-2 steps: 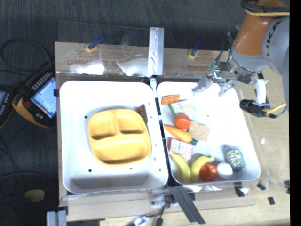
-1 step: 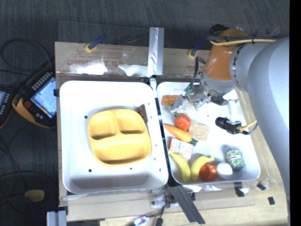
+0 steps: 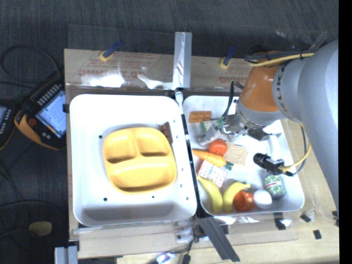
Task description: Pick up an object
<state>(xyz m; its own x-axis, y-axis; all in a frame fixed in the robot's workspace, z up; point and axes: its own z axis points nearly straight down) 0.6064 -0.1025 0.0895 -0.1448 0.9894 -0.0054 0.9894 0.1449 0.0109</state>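
My gripper (image 3: 226,124) hangs low over the back of the right bin (image 3: 294,194), reaching in from the right. Just left of it lies a small green and white item (image 3: 208,128), with a brown block (image 3: 199,116) behind that. Close below the gripper are an orange tomato (image 3: 218,146), a carrot (image 3: 209,157) and a pale cracker (image 3: 237,154). I see nothing held between its fingers.
Nearer the front of the right bin lie a red-checked packet (image 3: 212,172), bananas (image 3: 219,194), a red fruit (image 3: 243,201), a white egg (image 3: 263,198) and a green can (image 3: 274,184). The left bin (image 3: 82,147) holds a yellow divided tray (image 3: 140,158) and a small brown piece (image 3: 166,130).
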